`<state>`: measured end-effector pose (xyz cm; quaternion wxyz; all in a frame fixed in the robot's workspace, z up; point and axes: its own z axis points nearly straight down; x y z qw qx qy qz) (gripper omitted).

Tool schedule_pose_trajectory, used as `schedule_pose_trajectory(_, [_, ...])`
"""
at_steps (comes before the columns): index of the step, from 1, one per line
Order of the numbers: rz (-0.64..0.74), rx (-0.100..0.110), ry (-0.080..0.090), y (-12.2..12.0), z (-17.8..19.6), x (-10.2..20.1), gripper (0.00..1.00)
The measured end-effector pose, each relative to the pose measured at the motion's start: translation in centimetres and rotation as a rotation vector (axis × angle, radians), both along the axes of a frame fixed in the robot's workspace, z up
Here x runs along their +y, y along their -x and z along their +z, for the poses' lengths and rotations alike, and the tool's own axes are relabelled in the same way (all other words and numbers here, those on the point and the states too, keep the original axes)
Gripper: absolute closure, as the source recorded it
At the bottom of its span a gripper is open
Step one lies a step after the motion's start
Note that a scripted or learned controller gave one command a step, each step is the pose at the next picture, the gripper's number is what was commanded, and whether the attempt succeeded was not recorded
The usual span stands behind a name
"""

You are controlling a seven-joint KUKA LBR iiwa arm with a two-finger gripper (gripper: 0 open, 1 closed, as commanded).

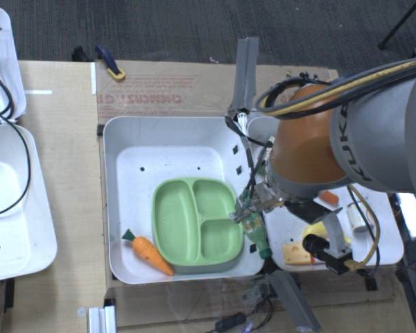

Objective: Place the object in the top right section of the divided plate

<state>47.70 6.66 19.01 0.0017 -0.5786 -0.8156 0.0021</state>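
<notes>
You'll find the divided plate (pixel 196 220) low in the center bin (pixel 121 186), with the carrot (pixel 148 252) touching its lower-left edge.

Single fixed camera above bench (pixel 62 116), looking down at slant on both bins (pixel 118 186); arm (pixel 360 137) enters from right.

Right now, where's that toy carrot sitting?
The carrot lies in the left white bin, at its near left corner, right against the green divided plate.
</notes>
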Motion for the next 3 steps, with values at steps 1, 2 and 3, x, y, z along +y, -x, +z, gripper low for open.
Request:
schedule_pose_trajectory(1, [0.0, -0.001, 0.0, -0.01, 0.02, -0.03, 0.0])
schedule_pose_trajectory(2, [-0.004, 0.001, 0.002, -0.08, 0.81, -0.15, 1.0])
schedule_pose_trajectory(3, [-0.004, 0.002, 0.002, -0.08, 0.81, -0.16, 0.0])
